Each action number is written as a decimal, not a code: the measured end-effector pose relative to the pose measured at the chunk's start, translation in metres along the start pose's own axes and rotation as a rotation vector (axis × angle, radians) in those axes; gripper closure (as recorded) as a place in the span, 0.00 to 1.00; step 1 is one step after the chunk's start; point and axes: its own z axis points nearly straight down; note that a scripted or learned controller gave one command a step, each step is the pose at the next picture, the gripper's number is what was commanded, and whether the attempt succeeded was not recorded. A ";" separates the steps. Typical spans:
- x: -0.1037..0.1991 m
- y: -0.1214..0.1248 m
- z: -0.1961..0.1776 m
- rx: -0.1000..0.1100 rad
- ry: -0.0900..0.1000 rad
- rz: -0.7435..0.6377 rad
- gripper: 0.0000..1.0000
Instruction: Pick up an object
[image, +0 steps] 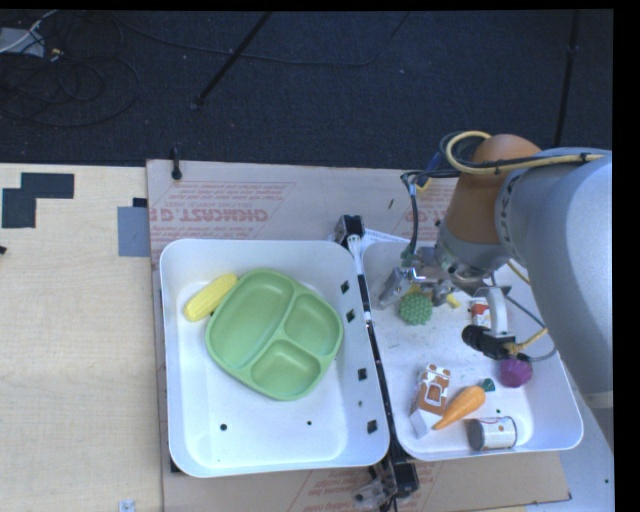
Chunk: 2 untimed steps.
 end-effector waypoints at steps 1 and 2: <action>-0.001 -0.009 0.000 0.001 0.000 0.000 0.00; -0.001 -0.009 -0.009 0.004 0.001 -0.003 1.00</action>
